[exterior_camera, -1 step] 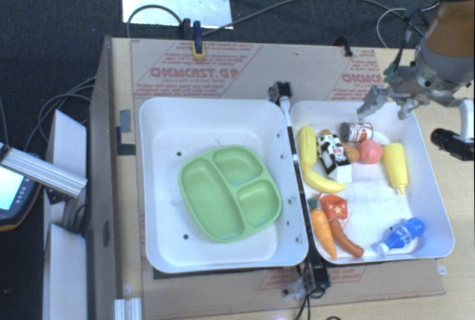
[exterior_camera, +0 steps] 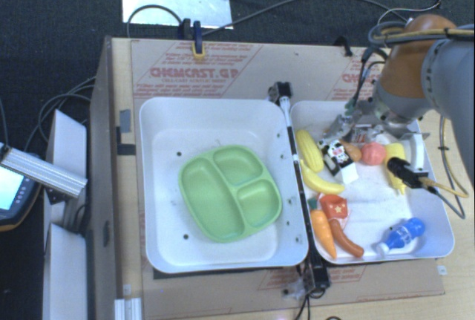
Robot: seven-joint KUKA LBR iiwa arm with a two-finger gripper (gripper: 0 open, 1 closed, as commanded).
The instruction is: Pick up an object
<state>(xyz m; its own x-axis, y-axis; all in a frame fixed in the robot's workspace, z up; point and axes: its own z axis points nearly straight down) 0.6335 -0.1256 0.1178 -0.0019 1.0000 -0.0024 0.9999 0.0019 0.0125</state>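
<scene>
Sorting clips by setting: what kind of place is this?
Probably a robot lab bench: two white bins clamped on a board, toy food like a banana and carrot, plus loose cables.
</scene>
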